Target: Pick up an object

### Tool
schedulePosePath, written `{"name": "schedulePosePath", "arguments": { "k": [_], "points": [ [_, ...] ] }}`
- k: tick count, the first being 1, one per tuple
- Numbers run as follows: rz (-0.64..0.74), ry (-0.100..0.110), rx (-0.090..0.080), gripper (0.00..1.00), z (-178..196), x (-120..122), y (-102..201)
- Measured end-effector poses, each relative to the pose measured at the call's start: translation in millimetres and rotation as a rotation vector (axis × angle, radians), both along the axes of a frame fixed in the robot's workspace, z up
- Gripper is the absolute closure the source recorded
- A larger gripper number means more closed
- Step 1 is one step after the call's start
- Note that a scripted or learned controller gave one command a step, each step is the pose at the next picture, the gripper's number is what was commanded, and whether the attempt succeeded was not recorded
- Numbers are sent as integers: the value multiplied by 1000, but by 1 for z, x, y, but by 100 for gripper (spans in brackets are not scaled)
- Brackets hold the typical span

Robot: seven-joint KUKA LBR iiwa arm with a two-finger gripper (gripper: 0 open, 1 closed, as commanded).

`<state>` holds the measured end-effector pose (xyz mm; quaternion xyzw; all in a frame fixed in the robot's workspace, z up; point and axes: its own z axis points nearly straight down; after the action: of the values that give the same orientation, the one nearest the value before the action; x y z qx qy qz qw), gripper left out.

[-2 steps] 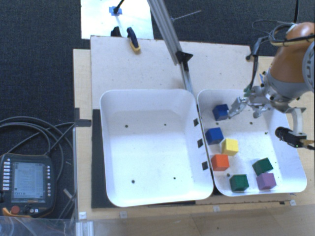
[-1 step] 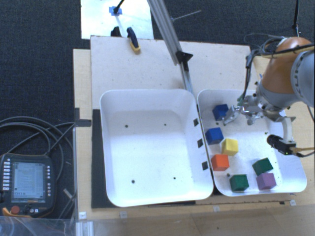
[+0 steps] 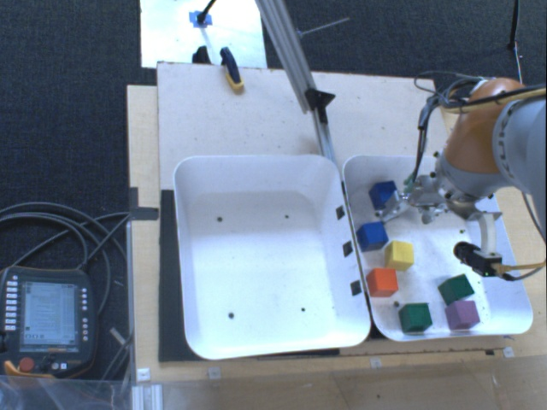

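The right bin (image 3: 513, 314) holds several small cubes. A dark blue cube (image 3: 382, 193) lies at its far left, and a second blue cube (image 3: 372, 235) sits just in front of it. Further forward come a yellow cube (image 3: 399, 254) and an orange cube (image 3: 382, 282). Along the front stand a green cube (image 3: 415, 317), a dark green cube (image 3: 455, 289) and a purple cube (image 3: 462, 314). My gripper (image 3: 408, 202) hangs low over the bin's far part, right beside the dark blue cube's right side. Whether it touches that cube is unclear.
The left bin (image 3: 256, 178) stands beside the right one, with a shared wall between them. A slanted metal pole (image 3: 291, 49) crosses above the bench's back. A black cable end (image 3: 474, 259) dangles from the arm over the right bin. A teach pendant (image 3: 47, 314) lies at the left.
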<state>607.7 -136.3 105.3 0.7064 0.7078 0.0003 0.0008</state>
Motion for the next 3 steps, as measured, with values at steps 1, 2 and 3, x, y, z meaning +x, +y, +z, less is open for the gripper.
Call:
{"name": "schedulePosePath", "arguments": {
  "k": [1, 2, 3],
  "points": [
    [2, -4, -1, 100, 13, 1, 0],
    [0, -7, -2, 100, 75, 3, -8],
    [3, -8, -2, 100, 136, 14, -8]
  ]
}}
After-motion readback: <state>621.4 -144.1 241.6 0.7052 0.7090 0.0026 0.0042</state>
